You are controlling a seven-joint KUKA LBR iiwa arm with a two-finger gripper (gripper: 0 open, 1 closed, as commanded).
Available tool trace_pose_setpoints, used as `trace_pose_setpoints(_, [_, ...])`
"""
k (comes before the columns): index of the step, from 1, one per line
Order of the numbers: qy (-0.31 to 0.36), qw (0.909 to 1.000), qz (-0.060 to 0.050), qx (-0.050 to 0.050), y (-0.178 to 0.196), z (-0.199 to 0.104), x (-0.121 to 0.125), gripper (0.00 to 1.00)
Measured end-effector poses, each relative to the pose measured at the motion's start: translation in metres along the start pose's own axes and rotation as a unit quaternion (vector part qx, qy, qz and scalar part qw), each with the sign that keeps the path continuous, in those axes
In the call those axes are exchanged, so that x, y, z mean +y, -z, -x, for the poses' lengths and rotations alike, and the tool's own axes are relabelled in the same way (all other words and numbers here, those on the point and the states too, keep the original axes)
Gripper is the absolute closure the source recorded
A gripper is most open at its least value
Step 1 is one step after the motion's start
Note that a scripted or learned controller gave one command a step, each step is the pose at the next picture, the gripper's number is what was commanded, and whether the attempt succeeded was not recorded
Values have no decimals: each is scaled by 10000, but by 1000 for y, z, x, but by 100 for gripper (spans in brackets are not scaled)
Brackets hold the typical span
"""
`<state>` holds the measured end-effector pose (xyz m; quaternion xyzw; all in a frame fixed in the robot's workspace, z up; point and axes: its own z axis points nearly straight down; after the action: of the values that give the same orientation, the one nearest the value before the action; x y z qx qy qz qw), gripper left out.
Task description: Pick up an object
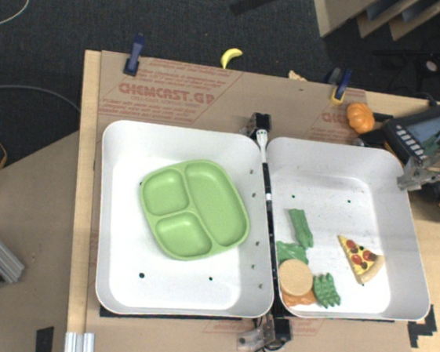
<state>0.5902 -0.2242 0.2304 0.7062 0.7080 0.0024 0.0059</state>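
Observation:
The right bin [344,182] holds a toy pizza slice [360,260] near its right wall. It also holds a long green piece [302,227], a flat green leaf [289,252], a round tan bun [296,279] and a spiky green piece [327,291], all near its front. A green divided plate [193,208] lies in the left bin [119,199]. My gripper [424,172] shows as a grey part at the far right, over the right bin's back right corner and well away from every object. Nothing is seen in it.
An orange ball [360,117] and a yellow banana [231,56] lie on the cardboard behind the bins. Blue clamps [134,55] [341,84] grip the back edge. A black bracket [260,125] stands between the bins at the back.

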Motion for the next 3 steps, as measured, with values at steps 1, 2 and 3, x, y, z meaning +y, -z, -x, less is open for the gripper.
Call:
trace_pose_setpoints(1, [-3,10000,51,-21,184,1,2,100])
trace_pose_setpoints(2, [-22,9999,-124,57,89,-42,-95,100])
trace_pose_setpoints(3, [1,10000,-2,-11,126,2,12,100])
